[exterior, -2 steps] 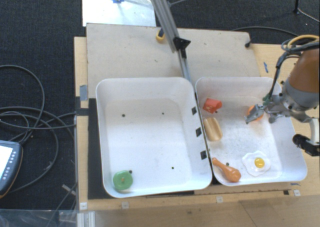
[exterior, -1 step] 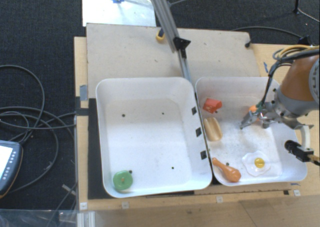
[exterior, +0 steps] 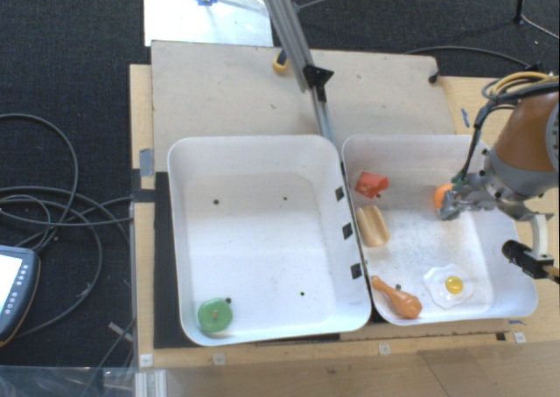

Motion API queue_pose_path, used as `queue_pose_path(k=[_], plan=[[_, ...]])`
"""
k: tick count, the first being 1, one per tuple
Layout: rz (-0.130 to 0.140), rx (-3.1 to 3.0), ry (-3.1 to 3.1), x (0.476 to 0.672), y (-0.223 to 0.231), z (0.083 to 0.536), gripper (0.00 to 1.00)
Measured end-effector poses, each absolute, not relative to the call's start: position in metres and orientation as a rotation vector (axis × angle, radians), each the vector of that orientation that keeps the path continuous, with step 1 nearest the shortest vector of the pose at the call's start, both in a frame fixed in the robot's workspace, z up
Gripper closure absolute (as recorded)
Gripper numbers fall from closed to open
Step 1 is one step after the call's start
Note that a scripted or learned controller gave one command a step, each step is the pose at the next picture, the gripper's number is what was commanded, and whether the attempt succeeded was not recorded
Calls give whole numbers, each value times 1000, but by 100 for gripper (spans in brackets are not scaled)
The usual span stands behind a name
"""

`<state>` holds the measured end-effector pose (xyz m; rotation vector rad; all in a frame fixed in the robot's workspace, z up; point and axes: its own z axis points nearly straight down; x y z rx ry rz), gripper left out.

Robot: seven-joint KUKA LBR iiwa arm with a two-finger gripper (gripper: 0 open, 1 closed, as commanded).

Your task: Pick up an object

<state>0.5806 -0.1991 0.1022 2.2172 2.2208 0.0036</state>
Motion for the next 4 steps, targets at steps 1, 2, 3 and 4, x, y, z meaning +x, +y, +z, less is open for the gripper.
queue_pose_path(k=[1,2,3,4], plan=[[6,2213,2219,579,-201,166,100],[7,2208,2223,583,-192,226,100],[1,2213,2227,584,-192,217,100],[4,2211,2233,586,-131,221,100]])
